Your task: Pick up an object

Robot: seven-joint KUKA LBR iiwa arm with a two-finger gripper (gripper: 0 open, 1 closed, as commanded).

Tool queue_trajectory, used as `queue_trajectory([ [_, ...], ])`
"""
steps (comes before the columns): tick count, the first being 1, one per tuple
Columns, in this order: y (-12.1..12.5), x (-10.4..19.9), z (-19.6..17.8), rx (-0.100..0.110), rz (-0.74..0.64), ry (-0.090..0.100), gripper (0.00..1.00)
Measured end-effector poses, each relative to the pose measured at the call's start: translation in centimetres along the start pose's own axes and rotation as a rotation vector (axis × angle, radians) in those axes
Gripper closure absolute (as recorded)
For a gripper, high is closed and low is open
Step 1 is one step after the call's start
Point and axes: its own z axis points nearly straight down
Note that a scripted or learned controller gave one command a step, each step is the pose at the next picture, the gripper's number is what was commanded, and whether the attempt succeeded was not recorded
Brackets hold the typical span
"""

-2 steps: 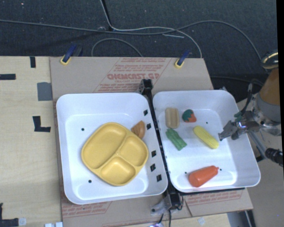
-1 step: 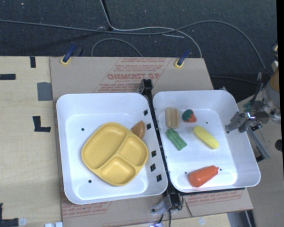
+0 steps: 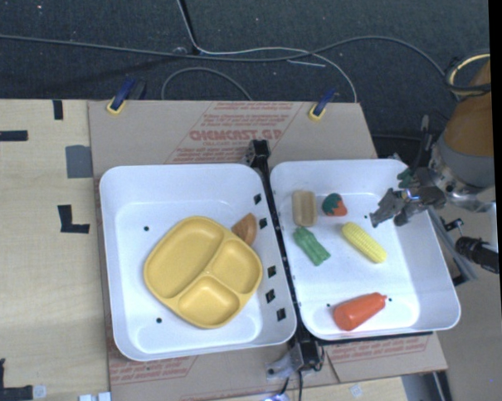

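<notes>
The right bin (image 3: 429, 279) holds several toy foods: a tan bread piece (image 3: 304, 207), a small red and green item (image 3: 334, 204), a green pickle (image 3: 311, 245), a yellow corn cob (image 3: 363, 241) and an orange carrot (image 3: 359, 310). My gripper (image 3: 392, 212) hangs over the right bin's upper right part, just right of the corn cob and above it. Its dark fingers stand apart with nothing between them.
The left bin (image 3: 124, 243) holds a yellow divided plate (image 3: 203, 271) with a brown item (image 3: 245, 228) at its upper right edge. A black divider (image 3: 273, 236) runs between the bins. Cables lie on the dark floor beyond the cardboard.
</notes>
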Motion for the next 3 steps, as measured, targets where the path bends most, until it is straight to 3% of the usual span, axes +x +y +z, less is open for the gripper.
queue_trajectory([
  [2,1.5,10.9,-0.4,0.003,0.0,0.0,1.0],
  [3,3.6,15.1,0.5,0.003,0.002,-0.001,1.0],
])
